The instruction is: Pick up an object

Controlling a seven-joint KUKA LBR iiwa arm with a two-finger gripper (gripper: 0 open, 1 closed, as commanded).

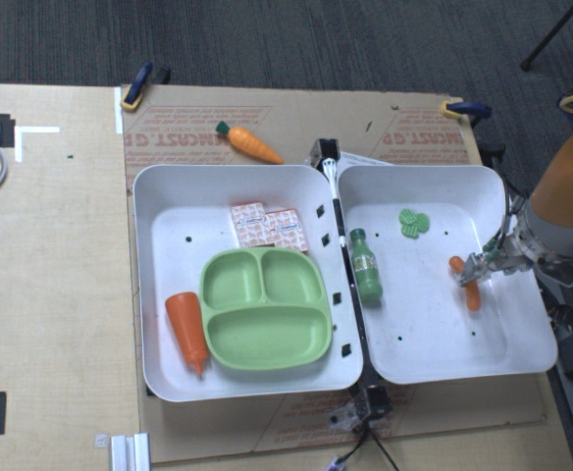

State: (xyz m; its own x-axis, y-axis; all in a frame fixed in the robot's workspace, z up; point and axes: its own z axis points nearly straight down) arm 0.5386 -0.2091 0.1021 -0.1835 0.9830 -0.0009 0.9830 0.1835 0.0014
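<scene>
Our gripper (475,271), frame right, is pinching a carrot (466,281) w/ fingers; thin grip, we judge it could slip.

We saw open bin floor (434,312) left of the claw (475,271); a small carrot (466,281) lay right at it, a green piece (414,224) up-left, a bottle (366,267) farther left by the divider.
</scene>
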